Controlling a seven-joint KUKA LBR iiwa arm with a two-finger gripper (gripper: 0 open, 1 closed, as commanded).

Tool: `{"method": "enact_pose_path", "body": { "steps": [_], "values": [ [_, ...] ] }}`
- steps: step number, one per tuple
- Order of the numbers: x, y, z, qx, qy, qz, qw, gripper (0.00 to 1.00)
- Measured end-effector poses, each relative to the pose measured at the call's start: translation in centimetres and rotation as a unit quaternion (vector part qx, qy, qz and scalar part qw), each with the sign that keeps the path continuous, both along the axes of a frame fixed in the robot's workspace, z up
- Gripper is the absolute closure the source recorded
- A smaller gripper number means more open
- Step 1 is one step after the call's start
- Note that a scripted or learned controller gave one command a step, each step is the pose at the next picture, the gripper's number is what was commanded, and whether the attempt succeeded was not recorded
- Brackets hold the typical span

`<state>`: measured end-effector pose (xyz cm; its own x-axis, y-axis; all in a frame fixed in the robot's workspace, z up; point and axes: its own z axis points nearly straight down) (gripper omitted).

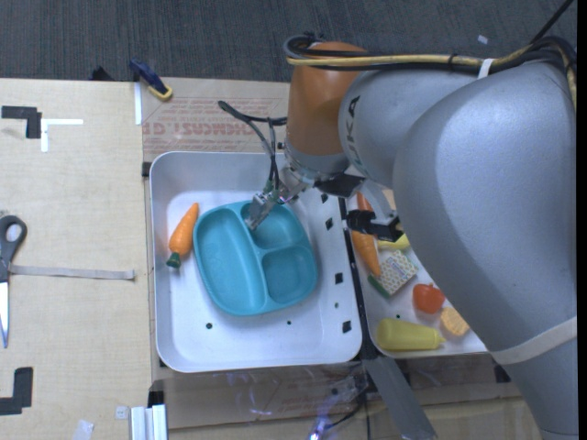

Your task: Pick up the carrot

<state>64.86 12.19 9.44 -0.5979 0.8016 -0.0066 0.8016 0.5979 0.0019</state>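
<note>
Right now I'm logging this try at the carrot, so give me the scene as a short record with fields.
carrot: lying in the left bin, beside the blue tray's left edge
blue tray: divided, in the middle of the left bin
gripper: over the tray's upper rim, apart from the carrot
right bin: holds a yellow piece and other toy food

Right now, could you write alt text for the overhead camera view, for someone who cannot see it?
A grey robot arm with an orange band reaches from the right, its pincer hanging over a blue divided plastic tray in the left shallow white bin. An orange toy carrot lies beside the tray's left edge, apart from the pincer. The right bin holds more toy foods.
</note>
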Motion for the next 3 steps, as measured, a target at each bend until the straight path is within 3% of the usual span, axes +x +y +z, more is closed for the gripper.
{"method": "enact_pose_path", "body": {
  "steps": [1, 2, 3],
  "values": [
    [1.1, -6.4, 9.8, 0.0009, 0.001, 0.067, 0.9978, 0.0],
    [-9.9, -5.1, 9.8, 0.0014, 0.002, 0.132, 0.9913, 0.0],
    [-10.4, -11.8, 9.8, 0.0013, 0.002, 0.078, 0.9969, 0.0]
  ]
}}
